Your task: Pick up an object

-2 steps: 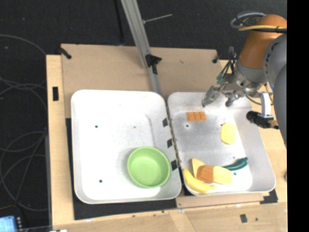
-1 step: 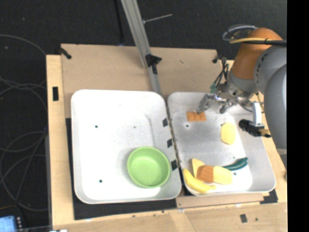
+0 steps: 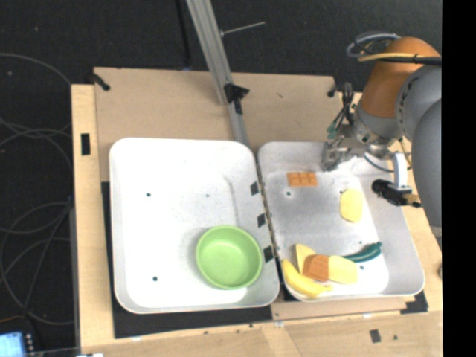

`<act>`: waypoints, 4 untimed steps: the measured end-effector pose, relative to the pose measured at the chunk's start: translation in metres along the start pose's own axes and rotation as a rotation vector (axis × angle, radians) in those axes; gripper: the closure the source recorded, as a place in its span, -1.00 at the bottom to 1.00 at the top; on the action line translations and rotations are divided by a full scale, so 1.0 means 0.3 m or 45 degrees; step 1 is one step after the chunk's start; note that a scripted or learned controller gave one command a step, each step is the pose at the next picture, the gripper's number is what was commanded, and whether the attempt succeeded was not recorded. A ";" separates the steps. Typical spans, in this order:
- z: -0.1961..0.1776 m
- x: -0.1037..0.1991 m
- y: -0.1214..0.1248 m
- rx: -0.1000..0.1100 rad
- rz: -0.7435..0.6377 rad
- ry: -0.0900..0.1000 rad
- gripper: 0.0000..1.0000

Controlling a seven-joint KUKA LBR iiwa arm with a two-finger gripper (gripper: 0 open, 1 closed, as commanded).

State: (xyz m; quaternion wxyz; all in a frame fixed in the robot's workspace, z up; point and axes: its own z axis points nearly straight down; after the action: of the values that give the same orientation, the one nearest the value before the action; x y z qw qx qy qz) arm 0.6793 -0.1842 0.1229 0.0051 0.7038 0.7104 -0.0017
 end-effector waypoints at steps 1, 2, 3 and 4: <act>-0.220 0.000 0.011 -0.006 0.006 0.011 1.00; -0.392 -0.006 0.014 0.002 0.005 0.011 1.00; -0.562 -0.011 0.018 -0.003 0.004 0.011 1.00; -0.575 0.147 -0.068 0.004 0.004 0.013 1.00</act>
State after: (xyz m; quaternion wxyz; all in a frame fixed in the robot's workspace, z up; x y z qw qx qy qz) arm 0.6577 -0.1385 0.2948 0.0005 0.7049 0.7093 0.0009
